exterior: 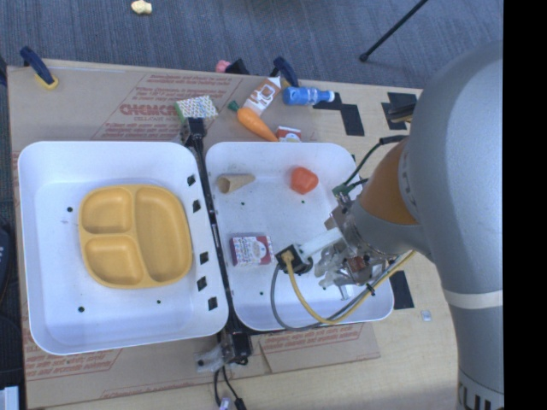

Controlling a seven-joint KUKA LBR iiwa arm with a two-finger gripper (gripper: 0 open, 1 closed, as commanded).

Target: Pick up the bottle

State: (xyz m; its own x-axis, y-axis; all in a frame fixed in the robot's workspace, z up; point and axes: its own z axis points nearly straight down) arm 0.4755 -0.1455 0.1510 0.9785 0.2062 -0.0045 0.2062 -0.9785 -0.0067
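A small blue bottle (305, 96) lies on its side on the cardboard behind the right bin (256, 310), outside it. Next to it on the left lies a white bottle with an orange label (262, 96), also outside the bin. My gripper (342, 273) hangs low over the front right part of the right bin, far from both bottles. Nothing shows in its grasp. A yellow cable loops from the wrist down across the bin floor.
In the right bin lie a tan cone (235, 182), a red-orange lump (303, 179) and a small red-and-white packet (250, 249). An orange carrot (255, 124) rests behind the bin. The left bin (43, 254) holds a yellow divided plate (135, 234).
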